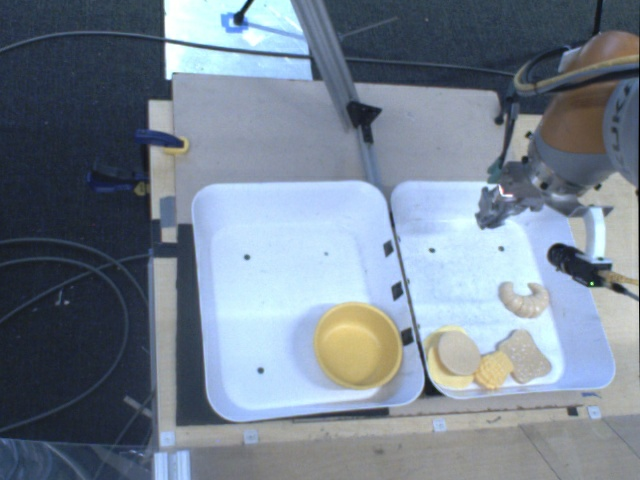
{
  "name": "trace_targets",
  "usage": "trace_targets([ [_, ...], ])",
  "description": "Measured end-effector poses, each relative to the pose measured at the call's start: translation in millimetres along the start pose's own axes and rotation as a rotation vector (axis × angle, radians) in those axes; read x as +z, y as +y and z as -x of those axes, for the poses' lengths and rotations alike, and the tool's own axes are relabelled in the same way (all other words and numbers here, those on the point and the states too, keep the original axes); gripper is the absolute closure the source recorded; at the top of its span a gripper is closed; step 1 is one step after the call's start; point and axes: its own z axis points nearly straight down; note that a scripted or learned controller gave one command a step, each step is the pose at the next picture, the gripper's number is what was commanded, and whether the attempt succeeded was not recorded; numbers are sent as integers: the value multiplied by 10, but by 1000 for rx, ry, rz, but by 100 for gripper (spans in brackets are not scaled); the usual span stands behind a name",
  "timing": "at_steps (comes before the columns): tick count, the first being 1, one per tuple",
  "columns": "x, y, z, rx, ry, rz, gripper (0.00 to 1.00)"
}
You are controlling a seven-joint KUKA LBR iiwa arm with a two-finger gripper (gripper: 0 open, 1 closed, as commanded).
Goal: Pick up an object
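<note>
Camera view: gripper [493, 211] hangs over the right bin [440, 218], above the croissant [525, 298]; its grip cannot be told.

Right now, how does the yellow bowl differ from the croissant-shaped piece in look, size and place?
The yellow bowl is round, hollow and bright yellow; the croissant-shaped piece is a pale beige curved crescent. The bowl is much larger than the croissant piece. The bowl sits in the left bin near its front right corner; the croissant piece lies in the right bin, nearer the gripper. Both rest on a white bin floor, untouched.
</note>
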Motion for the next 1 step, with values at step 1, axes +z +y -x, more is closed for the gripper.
trace_targets([
  [1, -546, 20, 3, -1, 0, 3, 100],
])
